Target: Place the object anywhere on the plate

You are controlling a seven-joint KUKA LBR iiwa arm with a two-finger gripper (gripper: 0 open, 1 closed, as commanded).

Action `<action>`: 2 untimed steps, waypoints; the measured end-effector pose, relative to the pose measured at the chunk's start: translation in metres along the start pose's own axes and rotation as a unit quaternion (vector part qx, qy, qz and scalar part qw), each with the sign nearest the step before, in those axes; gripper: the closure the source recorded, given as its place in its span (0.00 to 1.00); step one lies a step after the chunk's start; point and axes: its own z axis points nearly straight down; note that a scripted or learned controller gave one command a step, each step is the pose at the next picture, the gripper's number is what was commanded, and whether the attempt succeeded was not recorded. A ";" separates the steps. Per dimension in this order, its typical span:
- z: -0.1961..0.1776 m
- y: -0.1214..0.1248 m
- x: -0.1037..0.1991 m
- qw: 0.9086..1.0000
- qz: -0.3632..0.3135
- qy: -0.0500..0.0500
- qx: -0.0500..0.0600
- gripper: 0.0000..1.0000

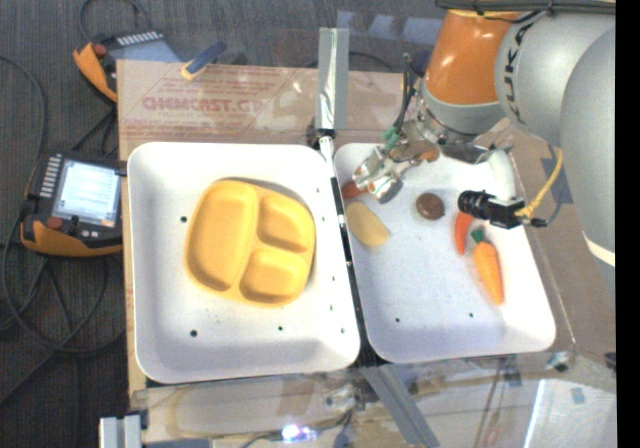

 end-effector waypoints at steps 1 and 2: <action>0.016 -0.017 0.067 1.000 -0.031 0.000 0.000 1.00; 0.017 -0.017 0.067 1.000 -0.031 0.001 0.000 0.00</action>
